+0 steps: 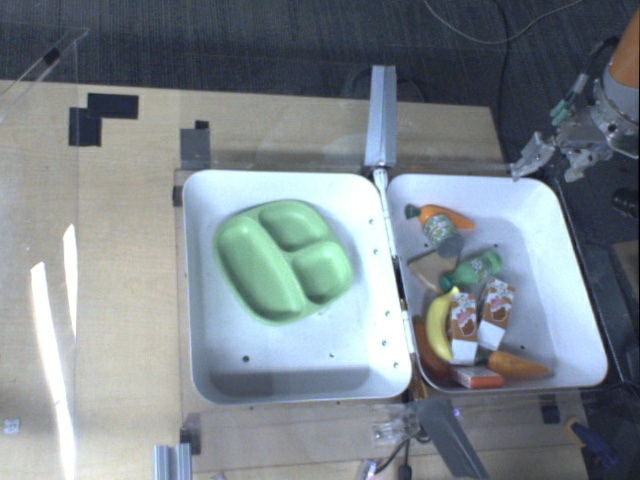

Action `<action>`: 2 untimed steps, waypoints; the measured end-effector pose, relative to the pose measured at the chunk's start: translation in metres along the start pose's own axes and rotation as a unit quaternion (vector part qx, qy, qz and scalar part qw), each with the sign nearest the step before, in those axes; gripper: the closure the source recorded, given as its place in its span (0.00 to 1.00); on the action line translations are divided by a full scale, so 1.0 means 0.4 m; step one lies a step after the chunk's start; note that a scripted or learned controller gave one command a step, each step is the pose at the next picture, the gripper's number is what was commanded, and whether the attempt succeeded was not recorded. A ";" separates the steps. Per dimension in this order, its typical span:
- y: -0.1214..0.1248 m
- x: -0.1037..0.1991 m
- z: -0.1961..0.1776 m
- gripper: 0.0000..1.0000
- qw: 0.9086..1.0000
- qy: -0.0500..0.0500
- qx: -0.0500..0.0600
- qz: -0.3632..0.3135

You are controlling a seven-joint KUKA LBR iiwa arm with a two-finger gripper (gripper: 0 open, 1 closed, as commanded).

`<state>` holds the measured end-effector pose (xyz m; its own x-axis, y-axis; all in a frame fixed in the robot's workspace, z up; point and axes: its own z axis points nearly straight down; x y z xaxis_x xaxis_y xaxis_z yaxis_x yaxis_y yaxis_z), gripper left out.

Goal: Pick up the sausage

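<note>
Camera view from above: at the upper left of the frame, black tape marks (pixel 101 116) sit on the pale wooden bench (pixel 110 298). Next comes the left bin (pixel 205 363), which holds a green divided plate (pixel 285 260) lying a little above and left of its middle. A metal post (pixel 382 118) rises at the top of the seam between the two bins. Just right of that seam, the right bin (pixel 560 268) carries a crowd of toy food along its left and lower parts. The sausage (pixel 424 339), dark reddish brown and curved, lies at the bin's lower left against the wall, touching the left side of the banana (pixel 440 316). Above these are a tan wedge (pixel 428 265), a small orange piece (pixel 446 214) near the bin's top left and a green bottle (pixel 476 267) near its middle. Two cartons (pixel 479 317) stand side by side just right of the banana, with a red block (pixel 480 378) and a carrot (pixel 516 365) below them at the lower edge. A thin cable (pixel 490 23) loops over the dark floor at the top. At the upper right of the frame the gripper (pixel 550 164) hangs over the bin's top right corner, well apart from the sausage, its two fingers (pixel 524 158) spread apart with nothing between them.
</note>
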<state>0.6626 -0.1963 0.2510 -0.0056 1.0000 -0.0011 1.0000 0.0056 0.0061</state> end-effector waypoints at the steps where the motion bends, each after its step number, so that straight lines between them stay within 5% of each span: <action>1: -0.176 0.160 0.362 0.00 0.998 0.001 0.000 0.058; 2: -0.007 0.086 0.409 0.00 0.999 0.000 0.000 0.041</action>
<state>0.6608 -0.1622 0.0875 0.0768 0.9970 -0.0004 0.9970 -0.0768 0.0067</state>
